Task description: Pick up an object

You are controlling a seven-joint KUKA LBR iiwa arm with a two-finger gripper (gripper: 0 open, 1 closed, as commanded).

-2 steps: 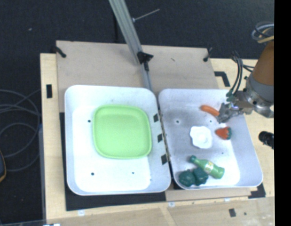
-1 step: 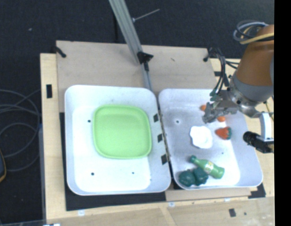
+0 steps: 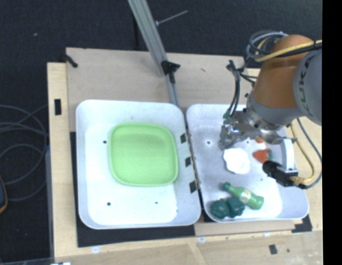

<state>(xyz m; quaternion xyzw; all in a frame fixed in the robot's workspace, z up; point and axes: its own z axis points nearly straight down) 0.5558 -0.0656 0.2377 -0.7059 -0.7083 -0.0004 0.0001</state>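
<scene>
My gripper (image 3: 228, 137) hangs over the upper middle of the right bin (image 3: 206, 123), under the grey arm with its orange band. Just below it lies a white rounded object (image 3: 236, 160). A small red-orange piece (image 3: 261, 155) sits to the right of the white one, partly behind the arm's hardware. Nearer the front of the bin, a green bottle (image 3: 244, 195) lies on its side. A dark teal lump (image 3: 226, 207) rests against the front rim beside it. The gripper is apart from all of these.
The left bin (image 3: 88, 120) holds a square light-green plate (image 3: 143, 153). A slanted metal pole (image 3: 151, 35) comes down to the back edge between the bins. A black connector with a yellow cable (image 3: 281, 173) hangs from the arm over the right bin's right side.
</scene>
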